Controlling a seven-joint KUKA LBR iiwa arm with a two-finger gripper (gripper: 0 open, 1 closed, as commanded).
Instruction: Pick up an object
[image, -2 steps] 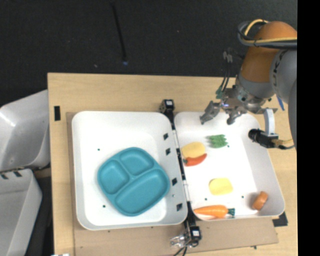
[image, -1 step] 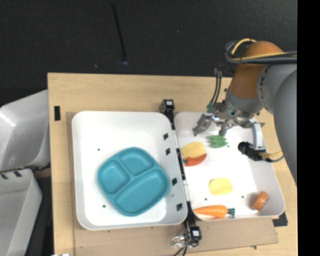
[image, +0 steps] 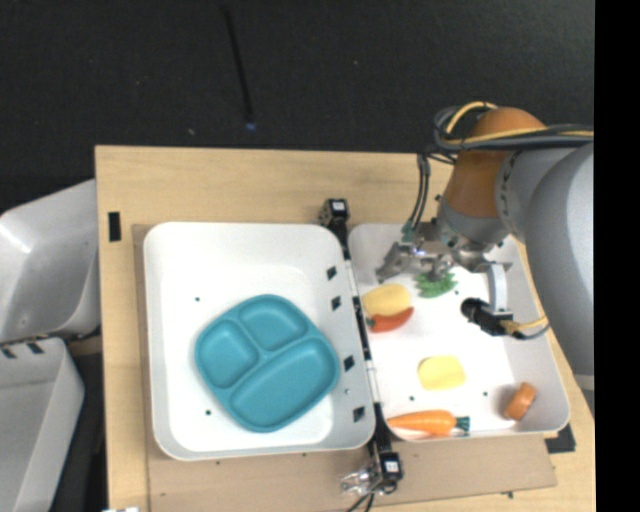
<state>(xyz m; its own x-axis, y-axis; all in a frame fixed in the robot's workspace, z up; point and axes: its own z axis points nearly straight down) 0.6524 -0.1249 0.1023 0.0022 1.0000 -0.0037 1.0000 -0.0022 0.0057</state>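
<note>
1. Broadly, the pale wooden bench (image: 120, 190) carries two shallow white bins side by side: the left bin (image: 170, 260) holds a blue three-compartment plastic tray (image: 265, 362), and the right bin (image: 545, 395) holds all the small pieces that could be picked.
2. Reaching in from the right, the grey arm with its orange band (image: 490, 160) hangs over the far end of the right bin, with the two-finger gripper (image: 420, 262) low near the far-left corner.
3. Whether the jaws are spread or pressed together I cannot tell; the metal parts blur together, and nothing is visibly between them.
4. Closest to the gripper is a small green leafy piece (image: 437, 286), just beside it on the near side; a yellow-and-red rounded toy food (image: 388, 305) lies a little nearer and to the left, close to the wall between the bins.
5. Further toward the near end lie a flat yellow piece (image: 441, 372), an orange toy carrot with a green tip (image: 430, 424) against the near wall, and a small orange-brown lump (image: 519, 401) at the right.
6. To do this step well, I judge the gripper should centre over one piece, likely the yellow-and-red one, descend straight, and close across its narrow width, keeping clear of the dividing wall.
</note>
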